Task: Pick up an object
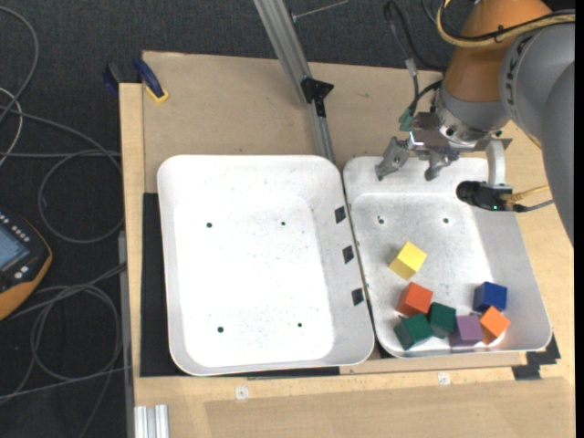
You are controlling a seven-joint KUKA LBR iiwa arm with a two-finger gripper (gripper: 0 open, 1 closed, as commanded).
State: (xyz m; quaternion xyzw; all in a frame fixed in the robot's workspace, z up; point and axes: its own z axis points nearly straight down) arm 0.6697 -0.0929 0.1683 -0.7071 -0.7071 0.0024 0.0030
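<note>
Several small blocks lie in the right bin [511, 245]: a yellow block [408, 259] near the middle, a red-orange block [417, 297], two dark green blocks [429, 323], a purple block [468, 329], an orange block [494, 323] and a blue block [490, 296] along the near edge. My gripper [411, 164] hangs over the far edge of the right bin, above and well apart from the blocks. Its two fingers are spread open with nothing between them.
The left bin [182, 245] sits beside the right one on the wooden bench. A slanted metal pole [292, 53] rises behind the bins. Cables and a handheld device [18, 258] lie on the floor to the left.
</note>
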